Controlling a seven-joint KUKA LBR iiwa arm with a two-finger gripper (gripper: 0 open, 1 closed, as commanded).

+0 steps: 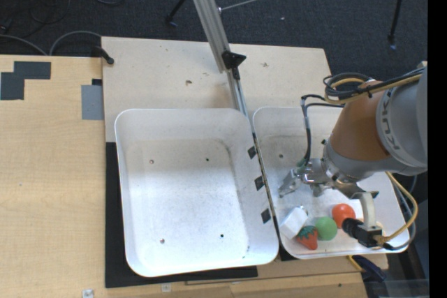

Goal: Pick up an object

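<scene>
hand: low in the right bin, under the grey-and-orange wrist; metal parts partly hidden by the arm, can't tell whether wide or narrow, nothing seen held
arm: enters from the right, leans over the right bin
objects: small cluster at the near end of the right bin, just in front of the hand
white block: nearest the hand, lies flat, near the divider side
strawberry: red, green top, touching or just beside the white block, close to the bin's front rim
green ball: between strawberry and orange ball, looks touching both
orange ball: right of green ball, beside a black part of the arm
handling guess: all small and light, likely toy-like; round ones smooth, may roll or squirt out; block has flat sides, easiest to pinch across
crowding: pieces tight together, may nudge each other
right bin: white, shallow
left bin: white, shallow
counter: light wood
</scene>
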